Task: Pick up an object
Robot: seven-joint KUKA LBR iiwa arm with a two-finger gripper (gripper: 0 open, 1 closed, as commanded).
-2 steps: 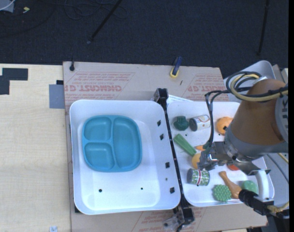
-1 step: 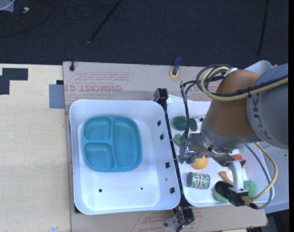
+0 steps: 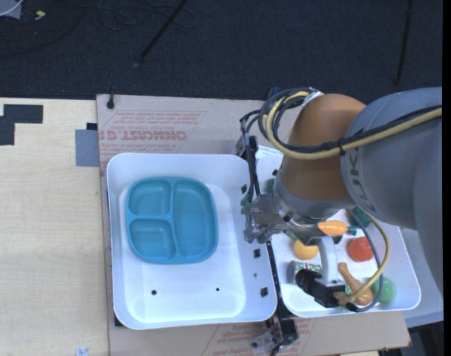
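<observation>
Orange elongated piece point(image 3: 331, 228): it lies in the right bin point(image 3: 412, 277), in the bin's middle, at the lower edge of the arm point(image 3: 392, 162). Its long axis runs left to right across the view, nearly level. The surface looks smooth and plastic. We cannot tell which end is the narrower.

4 further loose items share that bin:
- A yellow-orange rounded piece point(image 3: 305, 249) sits just below and left of the first item.
- A red rounded piece point(image 3: 361, 249), smooth and glossy, sits to the right of the first item.
- A brown stick-shaped piece point(image 3: 349, 276) has its long axis slanting from upper left to lower right. Its lower end is orange.
- A green ball point(image 3: 387, 291) sits close beside the stick's lower end, near the bin's front right corner.

The gripper point(image 3: 261, 227) is at the divide between the 2 bins. The wrist above hides its grasping end, so we cannot tell whether it is spread or closed, and we see no item held.

The left bin point(image 3: 136, 302) is white, shallow and round-cornered. It holds a blue plate point(image 3: 172, 219) with 3 compartments, lying flat in the bin's rear half.

Both bins rest on a cardboard sheet point(image 3: 159, 128) with red print, laid on the pale wood counter point(image 3: 40, 236).
</observation>
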